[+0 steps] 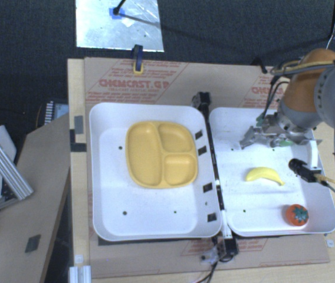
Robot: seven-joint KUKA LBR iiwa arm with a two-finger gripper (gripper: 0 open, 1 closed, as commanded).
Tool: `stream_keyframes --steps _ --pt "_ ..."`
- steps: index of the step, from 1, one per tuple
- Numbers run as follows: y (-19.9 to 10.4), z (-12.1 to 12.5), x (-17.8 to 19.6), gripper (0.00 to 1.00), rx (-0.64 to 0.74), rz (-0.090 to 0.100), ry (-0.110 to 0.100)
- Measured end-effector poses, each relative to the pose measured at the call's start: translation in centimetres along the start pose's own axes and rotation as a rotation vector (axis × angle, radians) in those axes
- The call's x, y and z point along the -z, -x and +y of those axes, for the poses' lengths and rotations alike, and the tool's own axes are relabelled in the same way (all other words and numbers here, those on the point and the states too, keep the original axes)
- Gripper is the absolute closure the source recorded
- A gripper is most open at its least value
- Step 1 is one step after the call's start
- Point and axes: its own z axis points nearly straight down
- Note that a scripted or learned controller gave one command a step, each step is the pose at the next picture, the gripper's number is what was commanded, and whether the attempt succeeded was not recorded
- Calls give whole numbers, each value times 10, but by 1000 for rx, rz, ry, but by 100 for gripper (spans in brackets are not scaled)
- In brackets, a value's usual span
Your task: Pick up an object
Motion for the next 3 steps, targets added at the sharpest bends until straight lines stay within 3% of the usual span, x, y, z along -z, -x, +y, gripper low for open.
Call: stream_keyframes --steps 1,3 --pt "1 2 15 100 0 -2 8" --pt "4 0 106 100 2 -2 9"
